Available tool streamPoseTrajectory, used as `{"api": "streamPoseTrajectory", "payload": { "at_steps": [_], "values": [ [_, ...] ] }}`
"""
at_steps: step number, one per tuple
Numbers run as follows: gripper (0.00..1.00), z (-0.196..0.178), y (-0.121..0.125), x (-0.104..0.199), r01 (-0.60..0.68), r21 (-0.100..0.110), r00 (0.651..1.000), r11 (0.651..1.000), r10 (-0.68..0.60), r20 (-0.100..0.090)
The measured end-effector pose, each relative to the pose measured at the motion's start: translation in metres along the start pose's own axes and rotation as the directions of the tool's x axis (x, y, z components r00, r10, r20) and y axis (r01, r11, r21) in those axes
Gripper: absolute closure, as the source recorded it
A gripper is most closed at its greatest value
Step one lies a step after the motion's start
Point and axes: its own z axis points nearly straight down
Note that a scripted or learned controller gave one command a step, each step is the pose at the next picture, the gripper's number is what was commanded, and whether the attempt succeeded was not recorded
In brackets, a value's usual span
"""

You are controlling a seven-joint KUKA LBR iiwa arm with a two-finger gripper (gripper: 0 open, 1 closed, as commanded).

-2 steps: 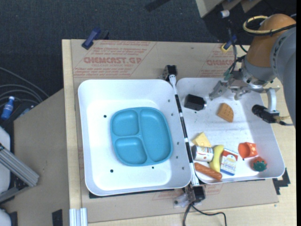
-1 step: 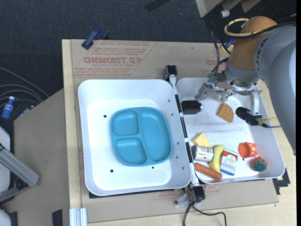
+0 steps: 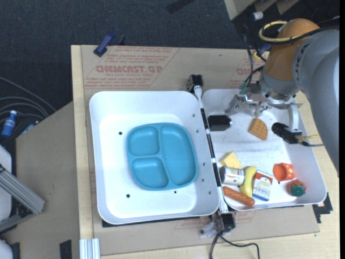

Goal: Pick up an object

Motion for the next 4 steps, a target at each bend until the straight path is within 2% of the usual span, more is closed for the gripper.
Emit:
{"api": "streamPoseTrajectory", "payload": {
  "at_steps": [1,2,3,4],
  "values": [
    [0.0,0.0,0.0,-0.005,0.0,-0.001,1.0,1.0,0.0,0.001],
    [1.0,-0.011,0.001,-0.005,0.001,-0.003,1.0,1.0,-0.001,0.002],
    [0.0,-0.011,0.001,-0.005,0.001,-0.002,1.0,1.0,-0.001,0.002],
    [0.0,0.001,-0.073,-0.013,-0.001,0.001,1.0,1.0,0.001,-0.001]
  ]
}}
